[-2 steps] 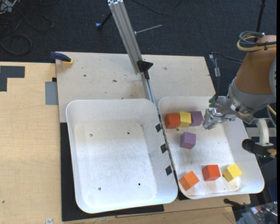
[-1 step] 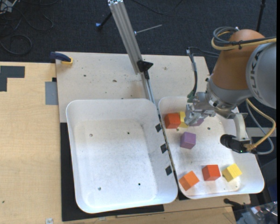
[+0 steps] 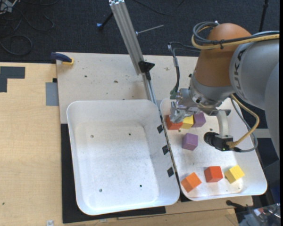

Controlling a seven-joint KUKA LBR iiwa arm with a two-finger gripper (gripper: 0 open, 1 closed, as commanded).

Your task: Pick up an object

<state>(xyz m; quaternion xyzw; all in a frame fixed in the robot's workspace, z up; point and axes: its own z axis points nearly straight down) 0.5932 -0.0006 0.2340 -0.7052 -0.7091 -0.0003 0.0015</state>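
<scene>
My gripper (image 3: 178, 111) hangs low over the far left corner of the right bin (image 3: 257, 188). Directly under it a red block (image 3: 172, 124) lies against the bin's left wall. A yellow block (image 3: 188, 122) and a purple block (image 3: 199, 119) sit close to the red block's right. The gripper's metal body hides the top of the red block. Whether anything is gripped cannot be made out. A second purple block (image 3: 190, 141) lies alone nearer the bin's middle.
An orange block (image 3: 192, 181), a red block (image 3: 213, 174) and a yellow block (image 3: 234, 173) line the right bin's near edge. The left bin (image 3: 85, 126) adjoins it. A slanted aluminium post (image 3: 130, 36) rises behind the bins, with the arm's cable loop (image 3: 220, 141) to the right.
</scene>
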